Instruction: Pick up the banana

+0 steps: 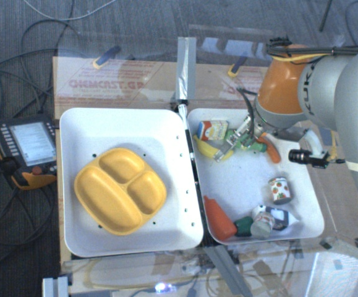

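The yellow banana [208,148] lies in the upper left corner of the right bin [302,224], just below a small orange-and-white carton [211,130]. My gripper [233,142] hangs from the grey arm with the orange band [284,88] and is down at the banana's right end, covering part of it. Its metal tip overlaps the yellow peel, so I cannot make out whether it has a grip on the banana.
In the right bin there is also an orange carrot-like piece [272,149], a green item [250,144], a patterned cup [280,190], a second orange piece [219,219] and a can [269,220]. The left bin [80,125] holds a yellow divided plate [120,189].
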Motion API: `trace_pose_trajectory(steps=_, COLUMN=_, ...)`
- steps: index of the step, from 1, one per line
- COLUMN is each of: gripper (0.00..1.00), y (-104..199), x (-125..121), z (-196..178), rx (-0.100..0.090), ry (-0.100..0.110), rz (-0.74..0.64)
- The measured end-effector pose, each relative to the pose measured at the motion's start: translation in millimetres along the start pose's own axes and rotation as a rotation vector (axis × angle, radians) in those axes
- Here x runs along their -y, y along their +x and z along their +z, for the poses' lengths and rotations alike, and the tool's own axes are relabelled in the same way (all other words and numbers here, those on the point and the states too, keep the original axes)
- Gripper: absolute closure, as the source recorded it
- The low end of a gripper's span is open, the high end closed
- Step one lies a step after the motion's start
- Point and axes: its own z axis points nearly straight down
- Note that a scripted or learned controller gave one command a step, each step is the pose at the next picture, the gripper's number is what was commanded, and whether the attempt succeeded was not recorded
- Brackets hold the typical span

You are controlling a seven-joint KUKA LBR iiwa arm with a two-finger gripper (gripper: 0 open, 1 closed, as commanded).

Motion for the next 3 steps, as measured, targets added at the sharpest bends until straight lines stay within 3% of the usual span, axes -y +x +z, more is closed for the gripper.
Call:
trace_pose_trajectory(steps=1, gripper=0.00, y=-7, x=-10, z=0, rx=-0.002, ry=-0.002, rz=0.039)
trace_pose_trajectory(steps=2, gripper=0.00, y=-2, x=-19, z=0, rx=-0.009, ry=-0.007, rz=0.404)
trace_pose_trajectory(steps=3, gripper=0.00, y=-12, x=-31, z=2, rx=-0.028, ry=0.026, rz=0.444)
